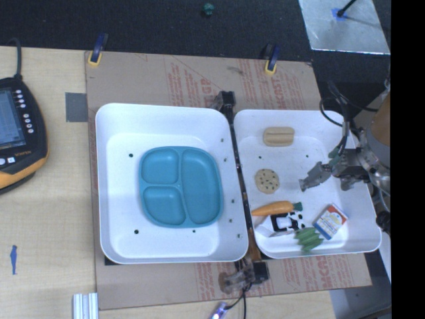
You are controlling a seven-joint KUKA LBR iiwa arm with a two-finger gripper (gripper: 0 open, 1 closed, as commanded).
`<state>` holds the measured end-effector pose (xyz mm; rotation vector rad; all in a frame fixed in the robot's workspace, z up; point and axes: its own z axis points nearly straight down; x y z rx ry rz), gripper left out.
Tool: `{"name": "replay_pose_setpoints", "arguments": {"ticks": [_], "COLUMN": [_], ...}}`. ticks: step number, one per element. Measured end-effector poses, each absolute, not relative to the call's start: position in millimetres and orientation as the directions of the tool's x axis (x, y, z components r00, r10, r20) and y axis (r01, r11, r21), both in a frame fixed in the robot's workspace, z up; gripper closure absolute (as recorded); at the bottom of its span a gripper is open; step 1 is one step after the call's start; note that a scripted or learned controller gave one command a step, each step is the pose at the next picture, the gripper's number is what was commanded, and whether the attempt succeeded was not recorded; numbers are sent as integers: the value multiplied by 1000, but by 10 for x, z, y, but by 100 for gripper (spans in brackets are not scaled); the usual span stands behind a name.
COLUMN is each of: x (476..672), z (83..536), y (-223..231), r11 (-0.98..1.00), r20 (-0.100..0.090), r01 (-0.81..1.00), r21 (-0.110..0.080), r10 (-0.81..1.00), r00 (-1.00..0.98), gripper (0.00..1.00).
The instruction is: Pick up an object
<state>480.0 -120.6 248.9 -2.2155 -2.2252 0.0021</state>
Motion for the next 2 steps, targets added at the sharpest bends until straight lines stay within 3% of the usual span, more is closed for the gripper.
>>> {"name": "replay_pose_setpoints", "arguments": {"ticks": [1,2], "x": [4982,4987], "z": [908,1011], "y": [-1140,-1151], "r11": [5,8], "r20": [0,-1], "r01": [1000,1000], "r21": [-5,-5], "r10": [1000,1000], "r00": [-5,-8], "gripper": [0,100]}}
